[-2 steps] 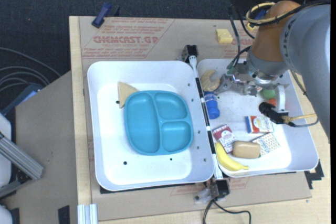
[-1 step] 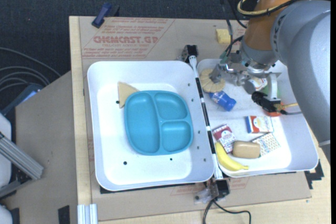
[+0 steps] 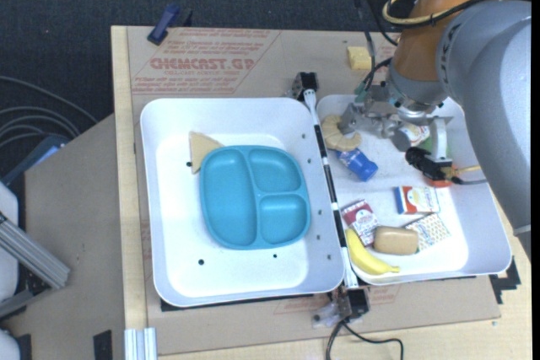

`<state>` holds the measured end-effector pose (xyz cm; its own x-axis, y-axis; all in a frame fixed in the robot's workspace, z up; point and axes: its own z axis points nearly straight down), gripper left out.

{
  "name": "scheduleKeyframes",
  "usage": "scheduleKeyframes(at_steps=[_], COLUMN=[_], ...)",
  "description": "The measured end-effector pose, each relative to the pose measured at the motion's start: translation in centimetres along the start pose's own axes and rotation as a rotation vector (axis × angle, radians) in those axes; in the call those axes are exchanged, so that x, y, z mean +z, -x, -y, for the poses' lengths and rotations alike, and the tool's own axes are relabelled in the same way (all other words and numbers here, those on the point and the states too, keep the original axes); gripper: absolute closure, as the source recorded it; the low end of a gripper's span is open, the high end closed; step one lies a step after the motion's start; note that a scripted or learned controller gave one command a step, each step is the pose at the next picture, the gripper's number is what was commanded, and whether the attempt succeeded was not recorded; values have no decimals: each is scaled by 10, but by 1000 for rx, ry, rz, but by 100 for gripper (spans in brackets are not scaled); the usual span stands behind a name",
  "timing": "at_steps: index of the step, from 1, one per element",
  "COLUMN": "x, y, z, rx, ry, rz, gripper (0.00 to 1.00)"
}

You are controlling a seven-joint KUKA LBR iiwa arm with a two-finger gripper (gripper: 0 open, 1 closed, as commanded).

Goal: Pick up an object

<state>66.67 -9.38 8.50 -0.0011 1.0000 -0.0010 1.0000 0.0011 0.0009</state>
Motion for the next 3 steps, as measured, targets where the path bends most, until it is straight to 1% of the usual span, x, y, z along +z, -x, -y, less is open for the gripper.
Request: scheduleKeyframes(at_steps=[1, 2, 3], x=[-11, -10, 0], y=[0, 0, 30], z=[-1, -1, 0], rx=[-1, -1, 2], ry=[2, 1, 1], rz=[1, 1, 1], gripper=[100, 0, 0])
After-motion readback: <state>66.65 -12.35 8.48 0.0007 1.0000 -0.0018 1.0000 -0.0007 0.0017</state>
